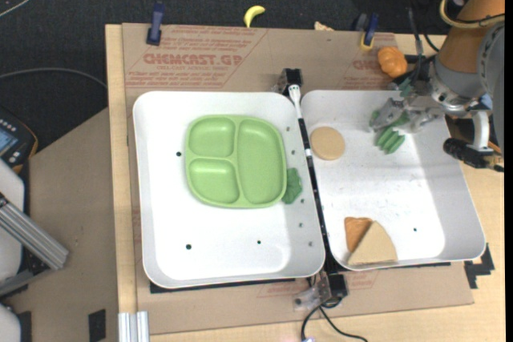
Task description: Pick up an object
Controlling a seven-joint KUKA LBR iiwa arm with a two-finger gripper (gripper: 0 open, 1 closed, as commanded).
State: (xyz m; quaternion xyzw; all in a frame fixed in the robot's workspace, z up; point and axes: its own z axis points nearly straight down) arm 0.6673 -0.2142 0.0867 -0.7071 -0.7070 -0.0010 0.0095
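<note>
So far no pickup: gripper (393,120) low in right bin (449,196), fingers spread around green toy (390,140) on bin floor, not closed. Grasp, lift remain.

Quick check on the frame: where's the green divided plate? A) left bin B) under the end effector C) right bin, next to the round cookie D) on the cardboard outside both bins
A: the green divided plate lies flat in the left bin, while the round cookie and the end effector are over in the right bin.
</note>
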